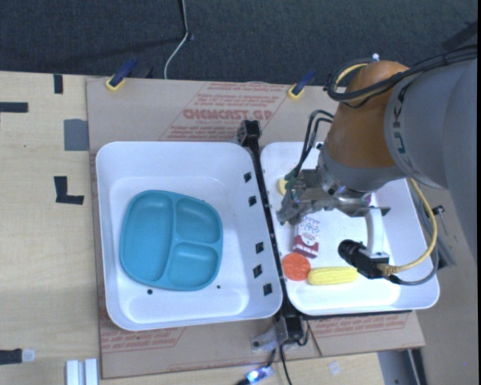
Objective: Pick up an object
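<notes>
The right bin holds an orange round toy, a yellow corn cob and a small white-and-red packet. A bit of yellow shows at the bin's left wall under the arm. My gripper reaches down into the left part of this bin, just above the packet and close to the divider. Its dark fingers are seen from above and partly covered by the wrist. I see nothing between them.
The left bin holds a teal divided plate. A black clamp sits on the rim between the bins. The arm's big grey and orange body overhangs the right bin's far half. A yellow cable loops at the right.
</notes>
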`<state>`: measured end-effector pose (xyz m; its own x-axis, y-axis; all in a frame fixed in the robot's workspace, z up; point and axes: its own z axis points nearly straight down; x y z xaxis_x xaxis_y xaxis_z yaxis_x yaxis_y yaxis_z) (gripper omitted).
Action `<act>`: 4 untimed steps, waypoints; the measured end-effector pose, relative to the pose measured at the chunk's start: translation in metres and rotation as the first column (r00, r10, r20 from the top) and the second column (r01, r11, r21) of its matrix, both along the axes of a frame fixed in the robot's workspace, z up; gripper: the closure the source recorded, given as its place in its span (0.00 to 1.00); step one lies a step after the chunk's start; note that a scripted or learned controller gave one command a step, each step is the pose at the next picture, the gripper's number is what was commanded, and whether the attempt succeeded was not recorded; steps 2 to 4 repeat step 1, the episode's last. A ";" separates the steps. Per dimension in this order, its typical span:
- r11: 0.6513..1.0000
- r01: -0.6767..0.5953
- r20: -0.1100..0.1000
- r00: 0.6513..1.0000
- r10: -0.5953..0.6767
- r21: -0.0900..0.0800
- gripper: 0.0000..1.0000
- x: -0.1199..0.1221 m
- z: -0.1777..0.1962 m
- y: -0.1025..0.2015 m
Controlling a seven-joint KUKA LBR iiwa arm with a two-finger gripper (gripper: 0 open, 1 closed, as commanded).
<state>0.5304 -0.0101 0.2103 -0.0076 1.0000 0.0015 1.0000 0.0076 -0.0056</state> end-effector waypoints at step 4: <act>1.000 -0.002 -0.001 1.000 0.002 0.000 1.00 0.000 0.007 0.062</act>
